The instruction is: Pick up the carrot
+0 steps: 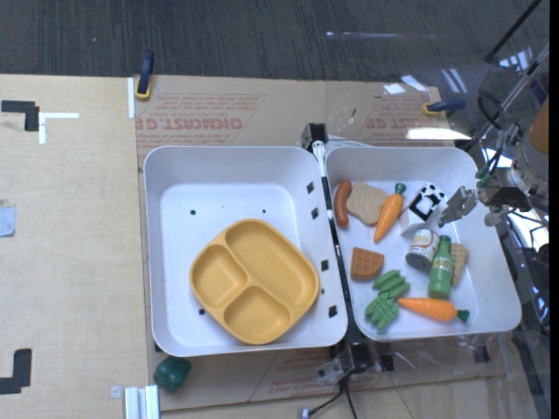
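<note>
Here, on the left of the tabletop [70,278], bare wood carries a few black marks, and a green pepper-like toy [172,373] lies just outside the front corner of the left bin [166,190]. That bin holds a yellow divided plate [253,279] with three compartments, set towards its front. The right bin [489,295] touches it along the shared edge and holds the food toys: a sausage [341,203] near the dividing wall, a slice of bread [366,202] just beside it, and a carrot [389,213] leaning on the bread's right side, green top pointing to the back. In front of these lie a waffle square [367,264] and a bunch of green beans [385,298]. A second carrot [431,308] lies flat near the front wall, its tip pointing left, its leaves to the right. A small can [421,248] and a green bottle [441,268] sit together behind it, with a black-and-white block [425,201] further back. The tool [456,208] hangs over the right part of this bin, beside the block and above the can, apart from both carrots, its fingers spread and nothing between them.
</note>
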Tool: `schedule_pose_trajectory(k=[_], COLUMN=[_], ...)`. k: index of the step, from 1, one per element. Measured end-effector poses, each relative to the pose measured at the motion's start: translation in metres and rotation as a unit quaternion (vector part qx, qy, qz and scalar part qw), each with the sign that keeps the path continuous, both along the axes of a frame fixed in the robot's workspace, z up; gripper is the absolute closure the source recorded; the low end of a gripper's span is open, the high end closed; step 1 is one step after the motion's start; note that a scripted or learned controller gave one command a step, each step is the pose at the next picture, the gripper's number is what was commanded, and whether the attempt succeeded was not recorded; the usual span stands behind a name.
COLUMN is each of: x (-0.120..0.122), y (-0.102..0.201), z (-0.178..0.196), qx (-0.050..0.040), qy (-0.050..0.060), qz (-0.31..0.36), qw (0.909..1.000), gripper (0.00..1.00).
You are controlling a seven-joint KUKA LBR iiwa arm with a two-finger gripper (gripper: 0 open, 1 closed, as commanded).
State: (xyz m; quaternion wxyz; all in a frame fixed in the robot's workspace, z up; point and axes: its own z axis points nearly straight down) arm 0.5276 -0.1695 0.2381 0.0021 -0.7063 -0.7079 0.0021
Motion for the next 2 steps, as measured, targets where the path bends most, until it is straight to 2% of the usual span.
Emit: schedule_pose_trajectory(k=[1,2], x=[0.036,0.064], y=[0.070,0.042], z=[-0.068,-0.143], qx=[-0.0003,-0.0007], qy=[0.002,0.002], qz=[-0.081,-0.119], qw=[0.9967,0.9928], gripper=[0.00,0.00])
